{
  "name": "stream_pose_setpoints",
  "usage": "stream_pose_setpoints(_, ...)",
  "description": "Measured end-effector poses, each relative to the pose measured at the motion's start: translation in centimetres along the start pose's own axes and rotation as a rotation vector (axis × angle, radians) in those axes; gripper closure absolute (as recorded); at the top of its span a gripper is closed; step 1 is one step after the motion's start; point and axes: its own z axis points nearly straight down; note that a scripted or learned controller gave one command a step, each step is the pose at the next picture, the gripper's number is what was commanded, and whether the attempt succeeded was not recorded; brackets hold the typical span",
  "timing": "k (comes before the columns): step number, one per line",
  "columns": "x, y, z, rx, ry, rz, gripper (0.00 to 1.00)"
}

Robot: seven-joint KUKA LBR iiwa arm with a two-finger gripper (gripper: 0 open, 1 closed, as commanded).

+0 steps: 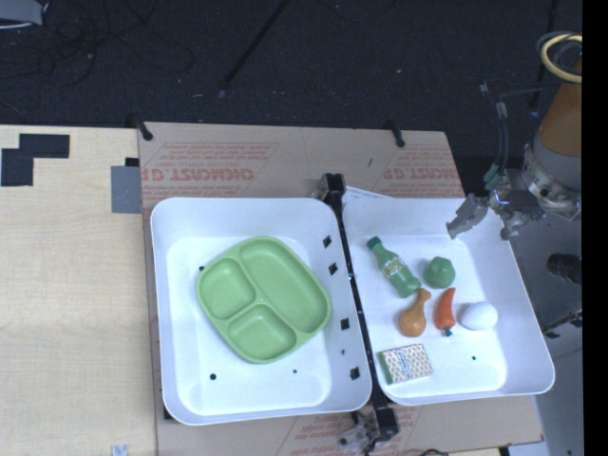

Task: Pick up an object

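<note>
The right bin (518,373) holds several small items: a green bottle (393,266), a round green piece (439,272), a brown drumstick (414,313), an orange-red carrot-like piece (445,310), a white egg (478,316) and a patterned flat packet (406,363). My gripper (486,222) hovers over the bin's far right corner, above and to the right of the round green piece. Its fingers are spread apart, open, with nothing between them.
A green divided plate (263,298) lies in the left bin (180,378). A black divider (348,293) runs between the bins. Brown cardboard (247,160) lies under both bins, with the wooden bench top (66,302) to the left.
</note>
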Motion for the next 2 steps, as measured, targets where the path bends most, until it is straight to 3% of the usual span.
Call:
stream_pose_setpoints(1,0.0,0.2,-0.7,-0.013,-0.003,-0.002,0.00)
stream_pose_setpoints(2,-0.1,0.3,3.6,-0.007,-0.001,-0.001,0.00)
